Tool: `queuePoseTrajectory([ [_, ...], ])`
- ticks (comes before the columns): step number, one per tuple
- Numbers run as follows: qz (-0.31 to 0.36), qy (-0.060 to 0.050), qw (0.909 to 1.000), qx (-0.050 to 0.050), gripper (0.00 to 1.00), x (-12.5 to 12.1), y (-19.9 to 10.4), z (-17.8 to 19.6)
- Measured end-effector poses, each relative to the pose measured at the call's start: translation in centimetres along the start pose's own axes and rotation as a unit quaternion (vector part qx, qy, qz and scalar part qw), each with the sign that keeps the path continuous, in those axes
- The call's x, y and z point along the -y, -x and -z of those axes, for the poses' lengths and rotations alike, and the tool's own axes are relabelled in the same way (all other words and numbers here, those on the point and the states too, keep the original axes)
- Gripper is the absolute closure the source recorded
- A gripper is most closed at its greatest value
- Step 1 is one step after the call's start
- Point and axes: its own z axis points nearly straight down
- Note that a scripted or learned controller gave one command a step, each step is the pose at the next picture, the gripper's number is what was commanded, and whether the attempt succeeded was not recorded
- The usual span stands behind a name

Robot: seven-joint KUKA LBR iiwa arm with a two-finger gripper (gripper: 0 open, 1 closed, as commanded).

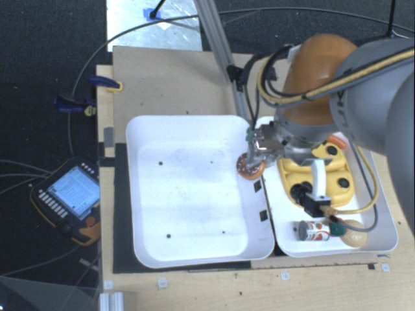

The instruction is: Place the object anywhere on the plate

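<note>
Doughnut (pixel 249 167), seemingly under the gripper (pixel 259 149), sits on the rim between the bins; finger state I cannot tell; it could slip off before any plate.

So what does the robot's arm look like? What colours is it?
The arm is fat, rounded and grey, with a big shiny orange band above the wrist. Yellow and black cables loop around it. At the end sits a small silvery metal gripper.
</note>
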Motion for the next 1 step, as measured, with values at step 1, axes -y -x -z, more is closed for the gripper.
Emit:
queuePoseTrajectory([
  [1, 0.0, 0.0, 1.0, 0.0, 1.0, 0.71, -4.49, -0.17],
])
